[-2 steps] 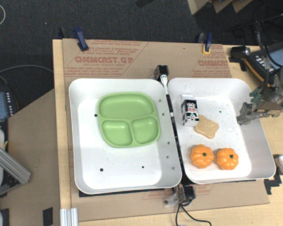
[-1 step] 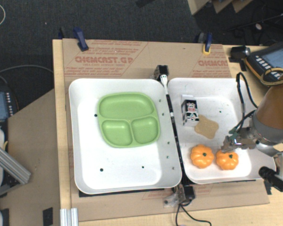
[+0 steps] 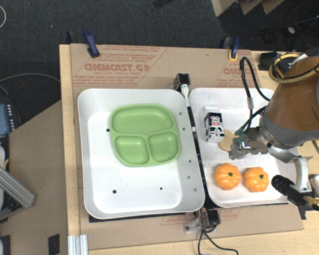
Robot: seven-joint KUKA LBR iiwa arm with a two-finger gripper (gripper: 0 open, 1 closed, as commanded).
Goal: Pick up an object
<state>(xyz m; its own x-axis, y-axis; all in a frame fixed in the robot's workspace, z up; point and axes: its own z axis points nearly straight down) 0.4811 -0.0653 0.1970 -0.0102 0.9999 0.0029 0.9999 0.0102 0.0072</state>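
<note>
Over right bin [image 3: 231, 95], I see gripper [image 3: 237, 147] low near centre, finger state unreadable. Two pumpkins [image 3: 227, 176] [image 3: 257, 179] sit just below it near front rim; small carton [image 3: 215, 126] upper-left. Green tray [image 3: 145, 134] occupies left bin [image 3: 95, 158].

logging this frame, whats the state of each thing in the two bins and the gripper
green divided plate: flat in the left bin, right way up, compartments bare
small black-and-white carton: in the right bin, beside the gripper
left orange pumpkin: sitting stem up, untouched
right orange pumpkin: sitting stem up, untouched
gripper: low over the right bin, above the pumpkins
</note>
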